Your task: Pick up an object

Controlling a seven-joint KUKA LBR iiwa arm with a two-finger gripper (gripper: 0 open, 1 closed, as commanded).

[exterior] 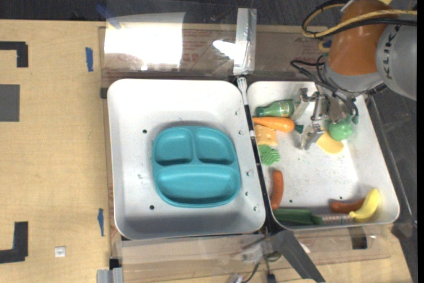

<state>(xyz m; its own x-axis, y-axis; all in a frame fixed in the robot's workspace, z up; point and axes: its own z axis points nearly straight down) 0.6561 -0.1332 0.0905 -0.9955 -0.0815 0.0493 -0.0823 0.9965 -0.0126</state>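
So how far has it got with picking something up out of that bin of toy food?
Nothing looks lifted yet. The gripper is down in the right bin, among the green bottle, carrot and a green and yellow piece. Whether it grips anything is unclear. Grasping and raising remain; the teal tray sits in the left bin.

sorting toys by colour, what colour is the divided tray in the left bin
Teal blue, the divided tray, seen clearly in the camera view.
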